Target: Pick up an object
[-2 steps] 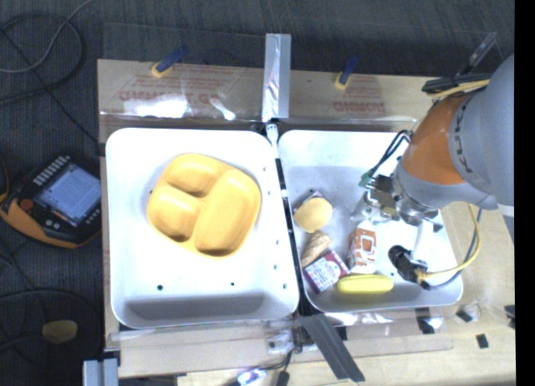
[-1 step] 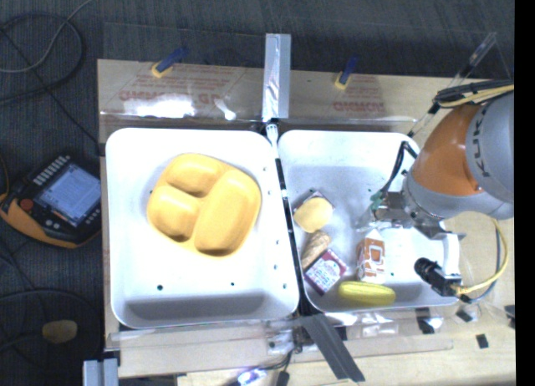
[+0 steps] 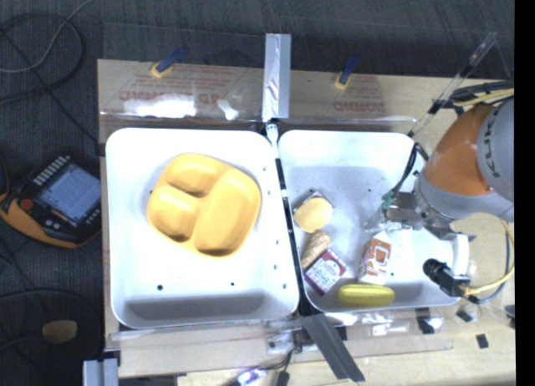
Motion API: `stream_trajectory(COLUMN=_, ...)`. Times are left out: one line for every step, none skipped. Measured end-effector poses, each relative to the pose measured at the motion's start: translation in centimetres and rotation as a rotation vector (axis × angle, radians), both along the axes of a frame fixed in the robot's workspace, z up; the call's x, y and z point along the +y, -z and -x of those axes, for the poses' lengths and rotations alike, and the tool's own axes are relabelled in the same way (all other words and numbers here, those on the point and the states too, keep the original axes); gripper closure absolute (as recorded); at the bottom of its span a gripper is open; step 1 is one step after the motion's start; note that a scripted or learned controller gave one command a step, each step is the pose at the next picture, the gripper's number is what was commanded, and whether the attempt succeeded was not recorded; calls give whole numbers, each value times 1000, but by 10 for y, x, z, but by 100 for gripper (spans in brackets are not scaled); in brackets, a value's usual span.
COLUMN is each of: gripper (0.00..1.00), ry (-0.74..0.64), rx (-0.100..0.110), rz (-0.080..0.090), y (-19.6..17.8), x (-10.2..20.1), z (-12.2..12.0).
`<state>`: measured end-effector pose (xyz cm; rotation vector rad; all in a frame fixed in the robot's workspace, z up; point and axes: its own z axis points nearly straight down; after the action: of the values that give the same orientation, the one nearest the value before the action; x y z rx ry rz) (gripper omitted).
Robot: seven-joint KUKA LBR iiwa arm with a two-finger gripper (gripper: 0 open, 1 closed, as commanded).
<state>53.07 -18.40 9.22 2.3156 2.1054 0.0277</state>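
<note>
Two shallow white bins sit side by side on the tan wooden counter (image 3: 209,92). Landmark is the right white bin (image 3: 351,154). Grey arm with orange band (image 3: 468,167) comes in over its right wall, and the jaws (image 3: 391,209) hang low at the bin's right-centre; can't tell if they're parted or clenched.

Orange-and-white carton packet (image 3: 378,259) lies just below the jaws, close, contact unclear, long axis roughly upright in frame with a slight tilt. Yellow banana-shaped piece (image 3: 365,294) lies along the bin's front wall, long axis left-right. Dark red wrapped snack (image 3: 324,272) and pale round bun (image 3: 313,213) sit on the bin's left side.

Left white bin (image 3: 125,209) holds a big yellow lumpy foam piece (image 3: 203,203). Dark carpet floor (image 3: 50,58) with cables surrounds the counter; orange-edged handheld pendant (image 3: 54,202) lies far left.
</note>
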Motion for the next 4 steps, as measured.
stream_trajectory(gripper=100, ry=-431, rx=-6, rz=24, y=-1, x=47, z=38)
stream_trajectory(gripper=0, ry=-434, rx=-1, rz=20, y=1, x=49, z=39)
stream_trajectory(gripper=0, ry=-154, rx=12, rz=8, y=3, x=61, z=12)
stream_trajectory(gripper=0, ry=-115, rx=-2, rz=15, y=2, x=80, z=40)
